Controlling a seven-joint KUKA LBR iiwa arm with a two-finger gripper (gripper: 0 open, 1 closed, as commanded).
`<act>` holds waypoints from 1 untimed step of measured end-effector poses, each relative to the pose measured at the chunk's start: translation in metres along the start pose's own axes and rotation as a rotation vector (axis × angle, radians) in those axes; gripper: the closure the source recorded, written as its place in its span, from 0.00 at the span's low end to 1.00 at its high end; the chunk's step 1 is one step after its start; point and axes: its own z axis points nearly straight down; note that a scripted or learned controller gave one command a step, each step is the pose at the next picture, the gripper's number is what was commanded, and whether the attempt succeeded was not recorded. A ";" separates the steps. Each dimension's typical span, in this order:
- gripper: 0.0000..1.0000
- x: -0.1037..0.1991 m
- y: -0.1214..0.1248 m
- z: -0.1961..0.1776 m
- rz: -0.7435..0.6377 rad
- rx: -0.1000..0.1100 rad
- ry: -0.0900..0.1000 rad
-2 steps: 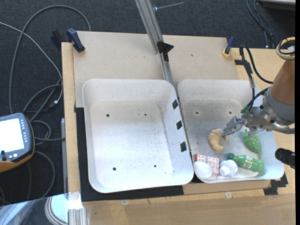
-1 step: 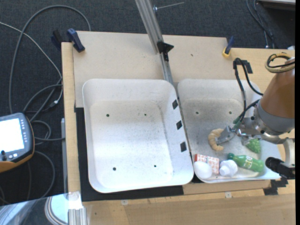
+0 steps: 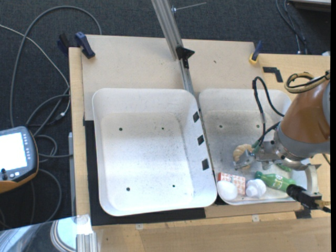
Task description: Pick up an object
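My gripper (image 3: 245,160) is low in the right bin (image 3: 231,109), near its front. It sits right against a tan lumpy object (image 3: 242,151), partly covering it. Just in front lie a green bottle (image 3: 276,181) with a white cap, a red-and-white patterned packet (image 3: 234,179) and a white rounded object (image 3: 227,190), all crowded along the front wall. The orange-banded arm (image 3: 310,122) comes in from the right and hides the bin's right side.
The left bin (image 3: 105,109) stands beside the right one, with a ridge bearing black marks (image 3: 200,139) between them. A metal pole (image 3: 167,20) rises behind the bins. Black cables (image 3: 258,96) hang over the right bin's back.
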 end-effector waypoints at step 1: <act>1.00 0.000 0.002 -0.013 0.000 -0.008 -0.002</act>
